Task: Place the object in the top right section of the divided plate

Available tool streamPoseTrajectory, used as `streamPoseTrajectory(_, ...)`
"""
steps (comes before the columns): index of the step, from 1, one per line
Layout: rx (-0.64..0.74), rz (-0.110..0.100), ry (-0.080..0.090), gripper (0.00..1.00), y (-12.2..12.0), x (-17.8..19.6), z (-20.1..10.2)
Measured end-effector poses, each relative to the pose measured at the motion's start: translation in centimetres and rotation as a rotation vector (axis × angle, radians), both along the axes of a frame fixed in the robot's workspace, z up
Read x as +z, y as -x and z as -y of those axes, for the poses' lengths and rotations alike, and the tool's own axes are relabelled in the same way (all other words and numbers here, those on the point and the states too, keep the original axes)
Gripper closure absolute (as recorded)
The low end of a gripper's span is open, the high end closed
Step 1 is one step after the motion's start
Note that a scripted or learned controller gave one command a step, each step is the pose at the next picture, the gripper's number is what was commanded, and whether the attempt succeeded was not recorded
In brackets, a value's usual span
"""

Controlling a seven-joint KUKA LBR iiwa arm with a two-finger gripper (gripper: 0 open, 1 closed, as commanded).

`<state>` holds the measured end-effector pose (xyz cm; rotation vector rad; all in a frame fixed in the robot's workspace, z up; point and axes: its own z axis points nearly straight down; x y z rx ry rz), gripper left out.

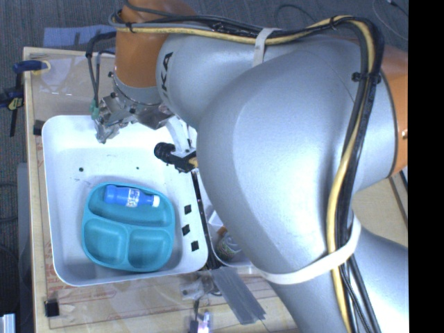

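A teal divided plate point(104, 245) lies in the left white bin point(59, 179), toward its near side. A small blue bottle with a white cap point(130, 198) lies on its side in the plate's large far compartment. My gripper point(104, 125) hangs over the bin's far edge, well beyond the plate and apart from the bottle. Nothing shows between its fingers.
My grey arm spreads across the right bin point(225, 252) and hides most of it. A strip of that bin with a small object shows under the arm. Black squares mark the wall between the bins. A blue clamp point(24, 66) sits at the bench's far left corner.
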<state>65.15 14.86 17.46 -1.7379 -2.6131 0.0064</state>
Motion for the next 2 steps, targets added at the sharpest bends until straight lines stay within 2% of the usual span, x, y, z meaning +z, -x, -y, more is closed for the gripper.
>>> streamPoseTrajectory(1, 0.073, 0.002, -0.001, 1.00, -0.6, 9.6, 3.6)
streamPoseTrajectory(2, 0.071, 0.003, -0.001, 1.00, 0.0, 18.7, -4.5)
